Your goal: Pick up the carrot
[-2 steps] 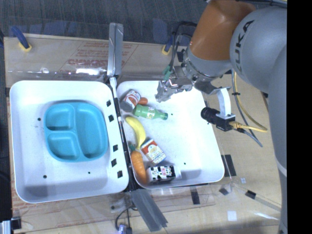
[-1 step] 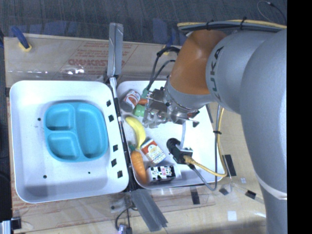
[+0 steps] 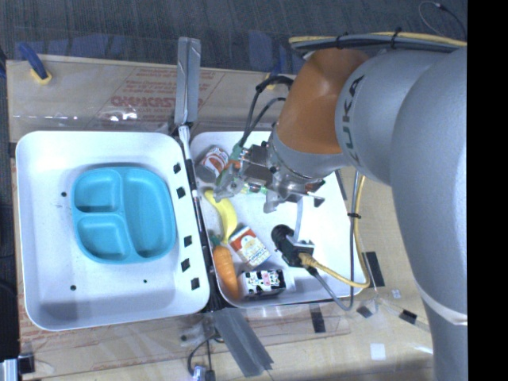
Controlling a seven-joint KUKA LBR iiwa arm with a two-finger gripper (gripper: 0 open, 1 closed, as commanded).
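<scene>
The carrot [image 3: 226, 270] is orange with a green top end and lies along the left wall of the right bin [image 3: 337, 221], near its front corner. My gripper [image 3: 236, 175] hangs over the far left part of that bin, above the banana's [image 3: 225, 213] upper end and close to a small can [image 3: 213, 163]. It is well apart from the carrot, which lies toward the front of the bin. Nothing shows held at the gripper.
A red and white carton [image 3: 251, 248] lies right of the carrot, and a black and white box [image 3: 263, 281] sits at the bin's front edge. The left bin [image 3: 40, 213] holds a blue divided plate [image 3: 124, 213]. The arm covers the right bin's far right side.
</scene>
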